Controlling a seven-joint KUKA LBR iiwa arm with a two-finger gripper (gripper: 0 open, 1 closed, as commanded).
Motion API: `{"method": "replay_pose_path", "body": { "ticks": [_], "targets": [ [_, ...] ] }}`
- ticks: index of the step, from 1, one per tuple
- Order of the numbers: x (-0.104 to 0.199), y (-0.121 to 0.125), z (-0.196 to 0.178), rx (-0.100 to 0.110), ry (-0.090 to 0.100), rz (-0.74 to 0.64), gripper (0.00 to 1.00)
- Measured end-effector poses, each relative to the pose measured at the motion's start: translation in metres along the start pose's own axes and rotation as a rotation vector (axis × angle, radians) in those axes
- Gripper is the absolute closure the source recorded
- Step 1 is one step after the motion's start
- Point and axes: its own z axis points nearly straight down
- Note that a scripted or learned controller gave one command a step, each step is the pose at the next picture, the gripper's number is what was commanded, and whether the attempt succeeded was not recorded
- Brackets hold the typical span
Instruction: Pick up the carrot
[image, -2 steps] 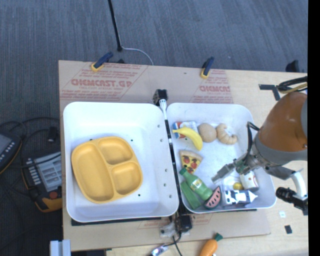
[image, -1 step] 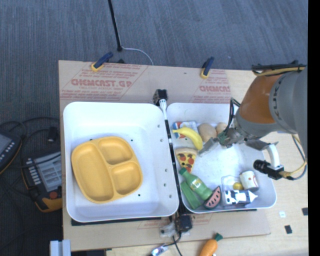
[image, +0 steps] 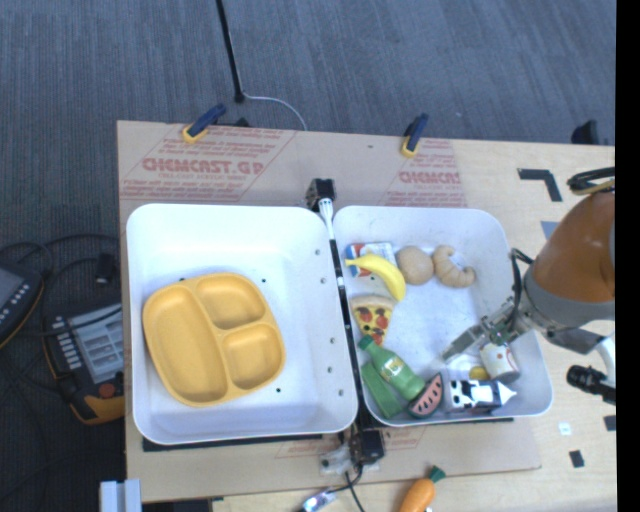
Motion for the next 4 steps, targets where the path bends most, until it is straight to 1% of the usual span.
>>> {"method": "replay_pose_path", "body": {
  "ticks": [1, 2, 3, 4],
  "targets": [
    [-0.039, 0.093, -0.002, 0.014, 0.003, -0.086, 0.0],
    [0.062, 0.008, 0.001, 0.007, -0.004, -0.197, 0.0],
    [0.062, 0.01, -0.009, 0.003, -0.007, -0.196, 1.0],
    [0.156, 0.052, -0.122, 0.014, 0.005, -0.183, 1.0]
  ]
}}
